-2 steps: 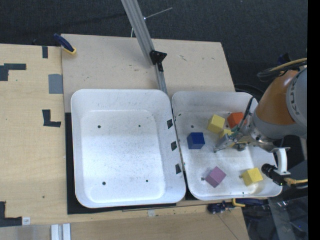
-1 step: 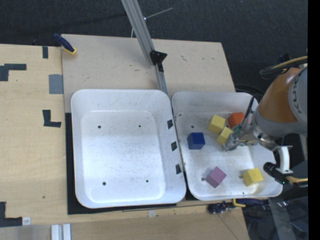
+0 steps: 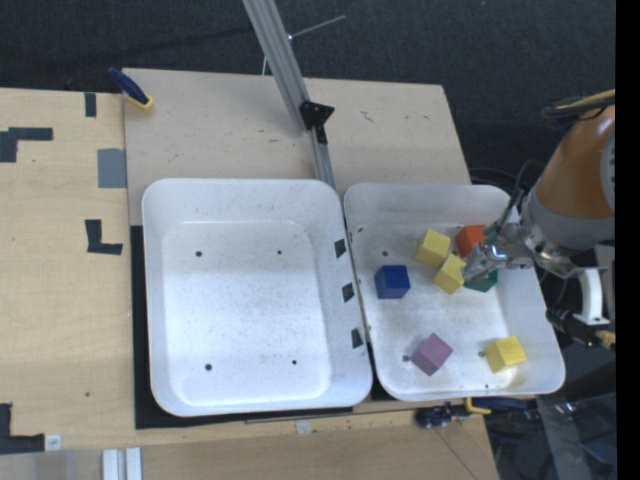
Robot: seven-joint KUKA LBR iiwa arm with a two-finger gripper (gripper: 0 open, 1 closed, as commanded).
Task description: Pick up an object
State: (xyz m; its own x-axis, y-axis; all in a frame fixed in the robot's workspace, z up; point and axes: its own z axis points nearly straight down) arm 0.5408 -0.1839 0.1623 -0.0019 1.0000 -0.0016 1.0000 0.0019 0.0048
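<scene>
Nearest the lower edge of the camera view, a small blue and yellow clamp (image 3: 452, 413) sits on the front lip of the bench (image 3: 60, 298), just beside the right bin (image 3: 400, 203).

Inside the right bin, front row: a purple block (image 3: 432, 353) lies near the front wall, and a yellow block (image 3: 504, 353) lies to its right, near the front right corner. The two are apart.

Middle of the right bin: a blue block (image 3: 392, 281) stands alone, toward the wall shared with the left bin (image 3: 240, 193).

Further back, my gripper (image 3: 487, 262) is lowered into a tight cluster of objects. A second yellow block (image 3: 449, 274) lies just to its left, and a third yellow block (image 3: 433, 247) sits behind that one, touching or nearly touching it. An orange object (image 3: 469, 238) lies just behind my fingertips, and a green object (image 3: 483, 282) lies directly under or beside them, partly hidden. I cannot tell whether my fingers are apart or together, nor whether anything sits between them.

My grey arm with the orange band (image 3: 585, 173) enters from the right, above the bin's right wall.

Beyond the bins, a grey metal rail (image 3: 280, 48) runs at a slant across the bench, and another blue and yellow clamp (image 3: 130, 88) sits at the far left corner.
</scene>
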